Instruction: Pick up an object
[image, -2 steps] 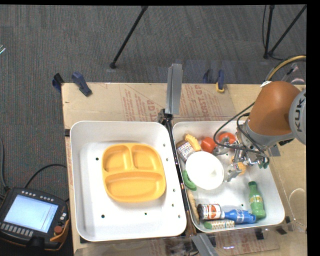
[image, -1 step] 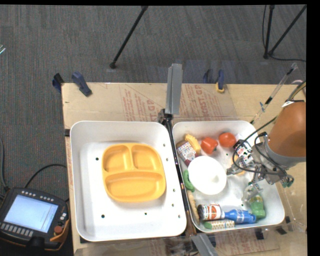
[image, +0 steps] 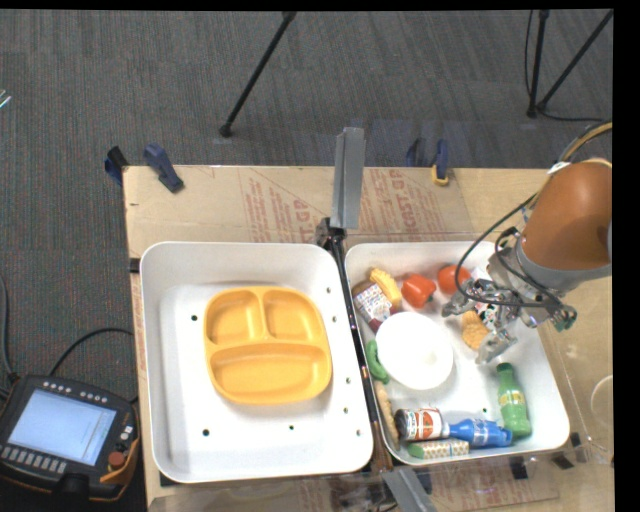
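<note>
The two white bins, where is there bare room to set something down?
The left white bin has bare floor all around the yellow divided plate, widest along its near edge. The right white bin is crowded: a round white plate, a green bottle, a blue bottle and the gripper.

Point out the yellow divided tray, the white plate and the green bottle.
yellow divided tray (image: 268, 342): camera view, on the ridge between its compartments.
white plate (image: 414, 350): camera view, on its flat middle.
green bottle (image: 513, 403): camera view, on the body just below the neck.
</note>
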